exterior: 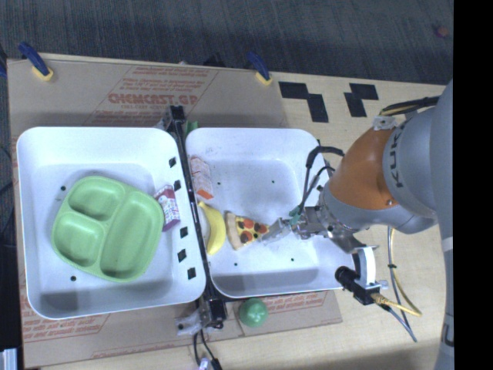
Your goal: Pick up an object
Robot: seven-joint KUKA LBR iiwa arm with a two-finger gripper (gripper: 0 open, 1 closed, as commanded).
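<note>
Pizza slice (245, 230), a toy, lies on the floor of the right bin (262, 141), its tip touching the gripper (279, 227); whether the jaws are apart or together cannot be told. Just beyond the slice, away from the jaws, a banana (213, 230) rests against the divider. A green 3-compartment plate (106, 227) sits in the left bin (46, 153). Both bins stand on printed cardboard (146, 91) over dark carpet (231, 14). A green ball (252, 312) sits outside the bins.
</note>
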